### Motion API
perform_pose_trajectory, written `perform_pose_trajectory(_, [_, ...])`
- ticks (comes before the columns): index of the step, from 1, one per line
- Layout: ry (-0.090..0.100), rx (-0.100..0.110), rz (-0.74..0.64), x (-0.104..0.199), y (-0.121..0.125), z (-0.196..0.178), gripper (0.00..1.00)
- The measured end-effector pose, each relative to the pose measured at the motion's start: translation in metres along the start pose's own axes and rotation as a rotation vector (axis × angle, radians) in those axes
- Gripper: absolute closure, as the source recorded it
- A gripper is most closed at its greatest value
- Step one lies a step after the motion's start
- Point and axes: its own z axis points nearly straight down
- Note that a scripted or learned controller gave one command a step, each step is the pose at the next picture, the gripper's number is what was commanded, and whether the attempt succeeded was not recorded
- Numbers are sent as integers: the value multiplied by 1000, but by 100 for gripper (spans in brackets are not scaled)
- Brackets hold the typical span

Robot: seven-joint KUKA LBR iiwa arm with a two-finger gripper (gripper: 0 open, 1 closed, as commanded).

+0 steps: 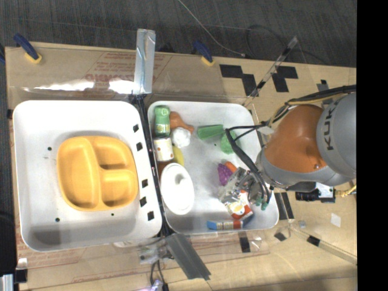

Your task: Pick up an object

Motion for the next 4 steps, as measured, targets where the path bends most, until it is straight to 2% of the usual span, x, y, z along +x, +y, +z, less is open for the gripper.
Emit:
perform_pose_trajectory(1, [-3, 1, -40, -36, 62, -94, 100])
perform_pose_trajectory(2, [-2, 3, 94, -106, 116, -178, 100])
perform_pose_trajectory(3, [1, 5, 273, -116, 115, -202, 100])
perform_pose_trajectory(4, [7, 7, 294, -65, 153, -147, 100])
